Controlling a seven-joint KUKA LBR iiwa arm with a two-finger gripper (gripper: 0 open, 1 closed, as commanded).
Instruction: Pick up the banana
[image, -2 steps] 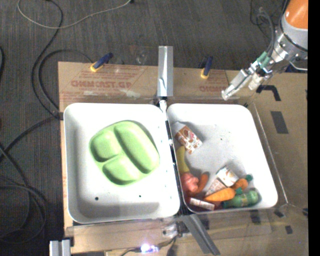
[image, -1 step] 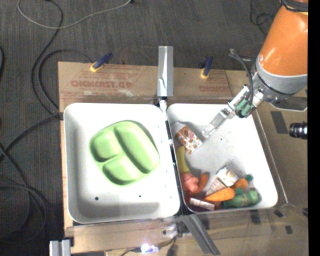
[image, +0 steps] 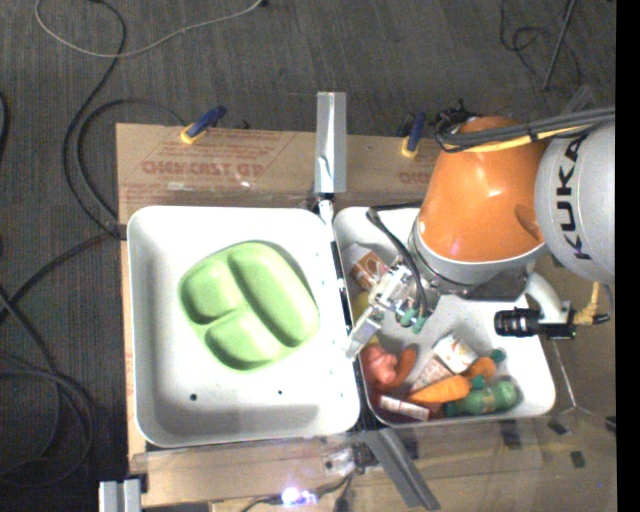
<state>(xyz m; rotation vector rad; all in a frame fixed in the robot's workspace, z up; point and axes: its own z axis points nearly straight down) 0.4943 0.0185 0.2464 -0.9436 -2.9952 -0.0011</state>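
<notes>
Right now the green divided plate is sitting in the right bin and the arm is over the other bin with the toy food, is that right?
Not quite. The camera view shows the green divided plate in the left bin; the arm is over the right bin with the toy food.

Green divided plate (image: 250, 303) in left bin (image: 150, 400), carrot (image: 443, 390), green bottle (image: 485, 400)
</notes>
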